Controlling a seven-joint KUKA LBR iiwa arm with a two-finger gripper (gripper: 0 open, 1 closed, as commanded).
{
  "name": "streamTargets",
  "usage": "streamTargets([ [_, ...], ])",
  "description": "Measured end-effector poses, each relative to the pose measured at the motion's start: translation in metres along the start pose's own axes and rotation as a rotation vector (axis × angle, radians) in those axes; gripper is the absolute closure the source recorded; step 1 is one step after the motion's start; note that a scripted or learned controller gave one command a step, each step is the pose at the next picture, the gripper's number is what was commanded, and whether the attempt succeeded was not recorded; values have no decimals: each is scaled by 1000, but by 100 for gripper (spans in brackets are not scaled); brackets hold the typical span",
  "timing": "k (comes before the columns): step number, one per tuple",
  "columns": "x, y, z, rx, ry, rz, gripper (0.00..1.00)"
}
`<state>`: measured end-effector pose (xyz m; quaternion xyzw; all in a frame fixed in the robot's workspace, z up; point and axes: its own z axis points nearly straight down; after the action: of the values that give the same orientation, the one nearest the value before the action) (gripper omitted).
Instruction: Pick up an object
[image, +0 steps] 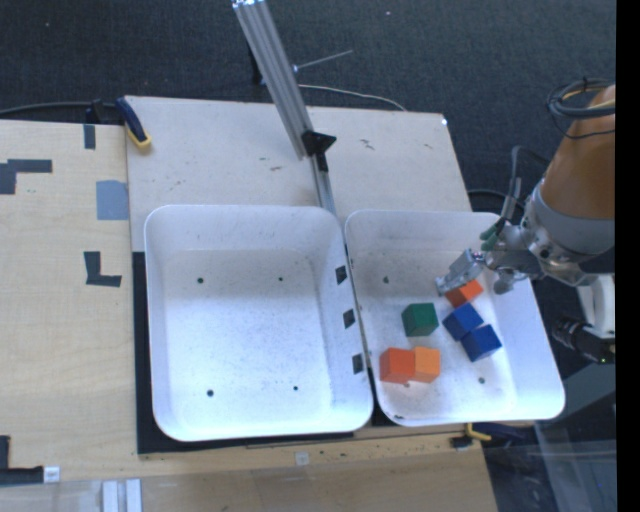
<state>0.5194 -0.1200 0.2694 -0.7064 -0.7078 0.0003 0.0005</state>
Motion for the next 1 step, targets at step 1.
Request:
streamTargets([
  [1,19,54,128,7,0,0,0],
])
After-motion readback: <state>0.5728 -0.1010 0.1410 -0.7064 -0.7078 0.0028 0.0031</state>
